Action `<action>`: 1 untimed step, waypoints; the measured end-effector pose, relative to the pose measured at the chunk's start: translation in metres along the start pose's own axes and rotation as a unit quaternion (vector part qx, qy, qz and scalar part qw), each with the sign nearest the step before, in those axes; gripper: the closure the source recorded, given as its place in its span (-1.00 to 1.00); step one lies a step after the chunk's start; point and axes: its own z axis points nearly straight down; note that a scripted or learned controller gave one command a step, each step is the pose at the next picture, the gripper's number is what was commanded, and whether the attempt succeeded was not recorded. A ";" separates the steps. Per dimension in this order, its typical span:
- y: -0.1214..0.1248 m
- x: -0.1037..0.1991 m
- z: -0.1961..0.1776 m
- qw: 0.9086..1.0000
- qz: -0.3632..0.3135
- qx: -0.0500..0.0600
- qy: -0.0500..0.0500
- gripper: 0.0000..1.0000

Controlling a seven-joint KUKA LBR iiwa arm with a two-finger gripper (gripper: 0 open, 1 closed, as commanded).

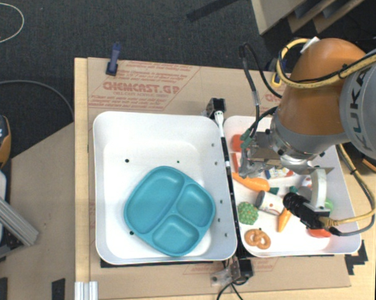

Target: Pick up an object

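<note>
Teal divided plate [170,209] in the bin [106,174] well left of the gripper [262,157], grip state unclear, carrot [251,181], pretzel [257,239], broccoli [248,212] just below it, cardboard-covered bench [147,82], dark carpet [69,23]

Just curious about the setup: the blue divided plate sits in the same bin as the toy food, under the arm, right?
Not quite. The camera view shows the blue divided plate alone in the left bin; the toy food, such as the pretzel, lies in the right bin under the arm.
</note>
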 end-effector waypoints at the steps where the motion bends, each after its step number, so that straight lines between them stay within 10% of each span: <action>1: -0.021 0.033 -0.129 1.000 -0.006 -0.015 0.003 1.00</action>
